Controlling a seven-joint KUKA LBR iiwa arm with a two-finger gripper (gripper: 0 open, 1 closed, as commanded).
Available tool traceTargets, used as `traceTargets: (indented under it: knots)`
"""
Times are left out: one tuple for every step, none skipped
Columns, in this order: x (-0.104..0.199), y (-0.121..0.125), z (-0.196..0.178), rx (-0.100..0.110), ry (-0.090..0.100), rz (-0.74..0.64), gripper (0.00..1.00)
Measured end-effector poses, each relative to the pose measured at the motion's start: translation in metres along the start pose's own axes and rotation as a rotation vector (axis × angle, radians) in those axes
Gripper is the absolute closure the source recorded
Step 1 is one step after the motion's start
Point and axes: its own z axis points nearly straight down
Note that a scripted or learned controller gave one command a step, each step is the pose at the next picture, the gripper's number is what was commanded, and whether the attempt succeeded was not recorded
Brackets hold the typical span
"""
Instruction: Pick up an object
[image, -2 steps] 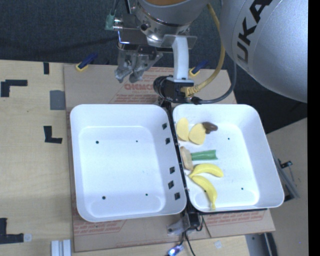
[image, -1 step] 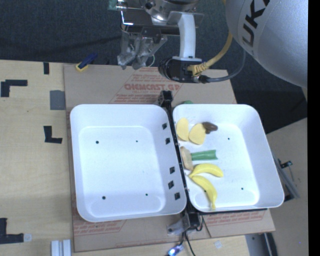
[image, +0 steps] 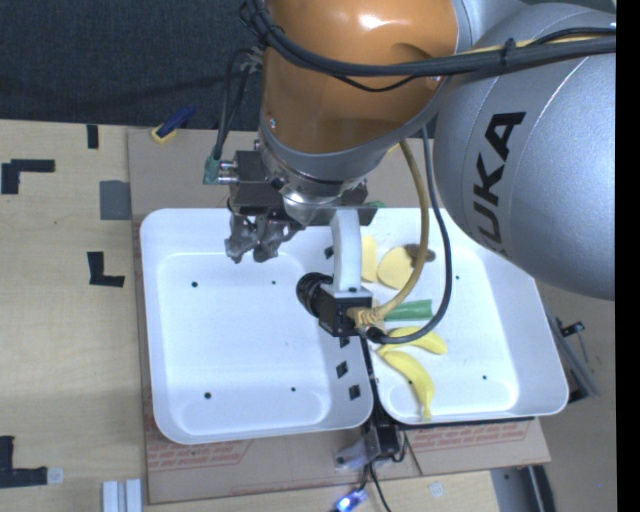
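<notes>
Lying in the right bin (image: 520, 330), yellow banana-shaped pieces (image: 412, 372) sit by a green stick (image: 405, 311) and pale yellow slices (image: 395, 263). At ten o'clock from them, the gripper (image: 255, 240) hangs over the left bin (image: 170, 330), pinching nothing visible.

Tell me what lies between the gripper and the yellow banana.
In the camera view, between the gripper and banana lie the bins' shared rim and a black cylindrical fitting.
</notes>
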Motion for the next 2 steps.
traceTargets:
  knots:
    - [0.0,0.022,-0.11,-0.024,0.01,0.0,1.0]
    - [-0.001,-0.007,-0.024,-0.006,0.001,0.002,1.0]
